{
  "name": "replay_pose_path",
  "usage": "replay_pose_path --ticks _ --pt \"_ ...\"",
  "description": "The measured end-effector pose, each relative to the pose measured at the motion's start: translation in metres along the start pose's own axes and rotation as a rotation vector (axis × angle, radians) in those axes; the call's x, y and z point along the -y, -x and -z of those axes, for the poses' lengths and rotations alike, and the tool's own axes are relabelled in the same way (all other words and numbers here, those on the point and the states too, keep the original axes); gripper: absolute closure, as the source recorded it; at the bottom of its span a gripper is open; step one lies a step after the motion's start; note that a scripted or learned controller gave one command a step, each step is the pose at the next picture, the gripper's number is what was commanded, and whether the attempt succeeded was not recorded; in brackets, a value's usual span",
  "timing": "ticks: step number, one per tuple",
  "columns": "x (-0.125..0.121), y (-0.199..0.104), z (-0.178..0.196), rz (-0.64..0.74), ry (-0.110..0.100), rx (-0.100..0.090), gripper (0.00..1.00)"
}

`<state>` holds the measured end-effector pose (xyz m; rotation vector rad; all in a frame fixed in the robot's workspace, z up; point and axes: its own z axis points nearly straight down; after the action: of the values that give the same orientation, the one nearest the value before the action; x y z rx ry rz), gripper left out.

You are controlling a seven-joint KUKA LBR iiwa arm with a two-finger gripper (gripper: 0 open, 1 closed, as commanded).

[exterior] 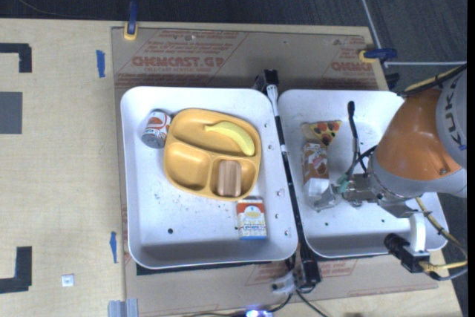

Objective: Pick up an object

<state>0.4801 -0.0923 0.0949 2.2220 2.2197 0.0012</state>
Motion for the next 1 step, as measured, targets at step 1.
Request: replay_pose_path --ticks 1 --pt "-0.0225 0.0046 -0.0056 -0.001 0.008 0.003 0.00"
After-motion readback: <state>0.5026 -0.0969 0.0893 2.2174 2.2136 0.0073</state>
